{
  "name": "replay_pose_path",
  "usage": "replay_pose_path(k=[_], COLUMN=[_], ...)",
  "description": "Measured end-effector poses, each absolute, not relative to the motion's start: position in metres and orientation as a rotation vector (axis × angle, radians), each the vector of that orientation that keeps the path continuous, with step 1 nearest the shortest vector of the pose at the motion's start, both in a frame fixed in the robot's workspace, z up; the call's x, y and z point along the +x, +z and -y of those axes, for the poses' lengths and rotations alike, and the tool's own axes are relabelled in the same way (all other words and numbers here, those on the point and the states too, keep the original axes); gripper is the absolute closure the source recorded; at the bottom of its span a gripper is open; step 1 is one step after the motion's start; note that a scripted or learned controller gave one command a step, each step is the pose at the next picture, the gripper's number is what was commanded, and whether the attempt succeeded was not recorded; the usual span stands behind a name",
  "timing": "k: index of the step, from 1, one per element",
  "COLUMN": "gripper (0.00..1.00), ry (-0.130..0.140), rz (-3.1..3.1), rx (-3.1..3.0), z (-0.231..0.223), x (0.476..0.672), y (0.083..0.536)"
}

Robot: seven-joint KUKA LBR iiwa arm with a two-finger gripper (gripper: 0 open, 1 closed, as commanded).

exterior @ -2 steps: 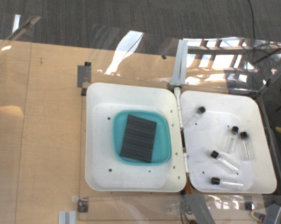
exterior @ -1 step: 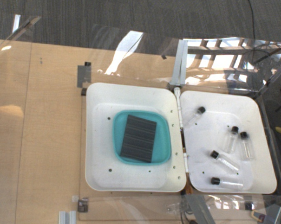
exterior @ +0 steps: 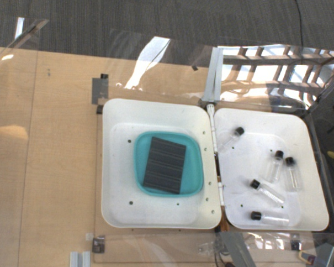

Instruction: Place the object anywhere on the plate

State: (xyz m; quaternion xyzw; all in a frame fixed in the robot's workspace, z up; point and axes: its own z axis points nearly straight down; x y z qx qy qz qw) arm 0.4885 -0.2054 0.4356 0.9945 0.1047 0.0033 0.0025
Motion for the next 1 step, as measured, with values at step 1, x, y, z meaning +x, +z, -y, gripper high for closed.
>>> replay_pose_path(k=[1], gripper=[0.00], ry=[0.010], rz=[-0.328], rx=[3.119], z=[0.2054], x=[0.4885], y=[0.4356])
